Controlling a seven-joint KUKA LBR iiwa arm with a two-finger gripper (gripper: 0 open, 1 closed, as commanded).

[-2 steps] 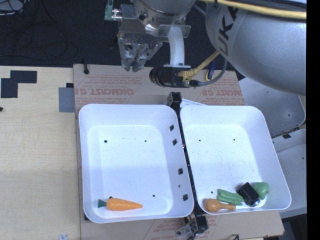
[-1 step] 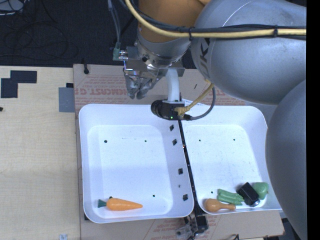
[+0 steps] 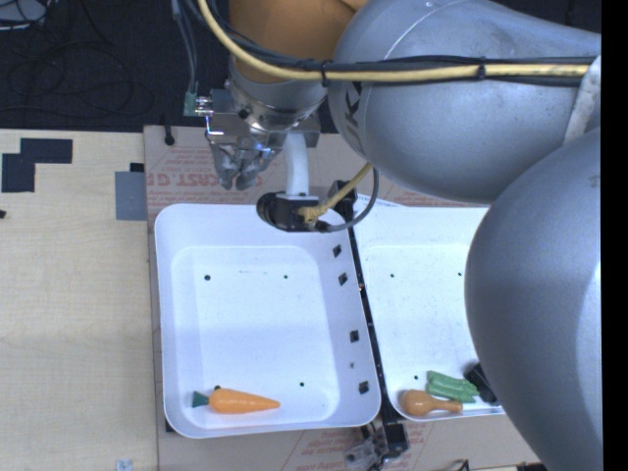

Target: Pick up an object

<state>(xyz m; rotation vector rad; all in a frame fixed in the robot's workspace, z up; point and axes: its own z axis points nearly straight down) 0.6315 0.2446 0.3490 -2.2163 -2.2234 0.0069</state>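
A light wooden bench (image 3: 69,292) carries a sheet of brown cardboard (image 3: 186,170) printed with red lettering, and on that cardboard two shallow white bins sit side by side, their inner rims touching. The left bin (image 3: 172,263) lies fully in sight; the right bin (image 3: 422,263) is partly covered by the grey arm above it. Dark rectangular patches (image 3: 34,160) and a grey one (image 3: 129,194) mark the bench top to the left of the cardboard. Black cables trail along the dark strip behind the bench.
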